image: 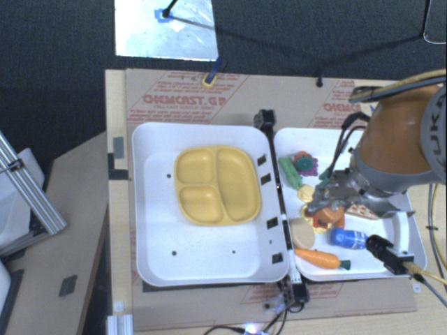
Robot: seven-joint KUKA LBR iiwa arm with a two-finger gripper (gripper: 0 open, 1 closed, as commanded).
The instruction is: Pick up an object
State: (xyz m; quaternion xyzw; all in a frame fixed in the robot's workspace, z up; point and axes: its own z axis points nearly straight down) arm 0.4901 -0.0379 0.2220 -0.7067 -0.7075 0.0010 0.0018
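Seen from above at a slant: grey arm with its orange band (394, 135) reaching in from the right over the right bin (412, 253). Fingers (328, 202) low among a huddle of toys there. Whether spread or closed, and whether anything sits between them, cannot be told; too dark and cluttered at that spot. Directly under and just below the fingers, an orange-red toy (330, 218), perhaps touching them. Left of the fingers, a small yellow piece (306, 194); further up-left, a green vegetable (290, 173) and a spiky multicoloured toy (304, 162). Below-left, a round tan disc (303, 236). Below, a blue object (348, 239), and lower again a carrot (318, 258) lying along the bin's near edge. Well to the left, across the divider, the left bin (154, 208) holding a yellow divided plate (215, 185). Both bins resting on the table (230, 93).
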